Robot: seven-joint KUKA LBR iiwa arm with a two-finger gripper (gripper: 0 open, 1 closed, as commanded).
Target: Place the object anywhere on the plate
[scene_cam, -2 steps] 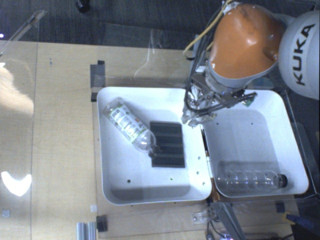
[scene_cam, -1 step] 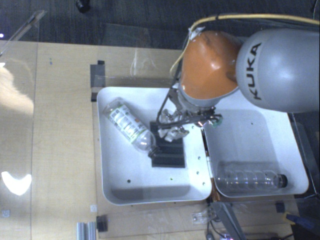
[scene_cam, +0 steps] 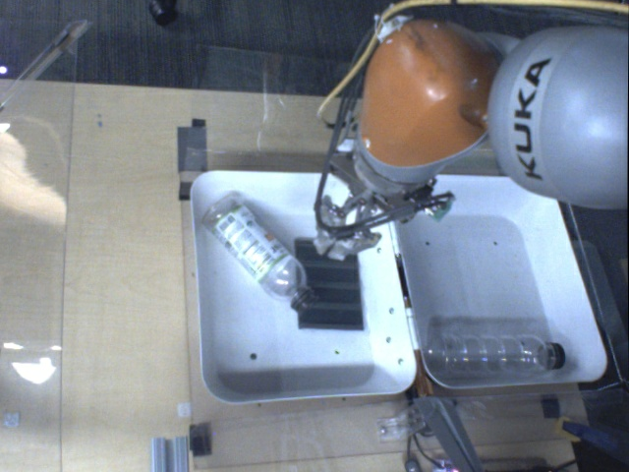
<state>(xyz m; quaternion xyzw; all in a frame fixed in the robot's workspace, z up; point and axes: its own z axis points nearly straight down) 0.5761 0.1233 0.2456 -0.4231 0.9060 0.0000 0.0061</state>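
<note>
A clear plastic bottle (scene_cam: 253, 245) with a printed label lies slanted in the left bin (scene_cam: 228, 362), its cap end touching a black ribbed rectangular slab (scene_cam: 331, 293). The slab lies flat near the bin's right wall. My gripper (scene_cam: 344, 236) hangs under the orange wrist, just over the slab's far end and to the right of the bottle. The wrist hides most of the gripper, and I see nothing held in it. A second clear bottle (scene_cam: 494, 349) lies on its side along the front of the right bin (scene_cam: 491, 229).
The big grey and orange arm body covers the far edges of both bins. The wall between the two bins runs just right of the slab. Bare wooden bench spreads to the left, with a transparent panel over it.
</note>
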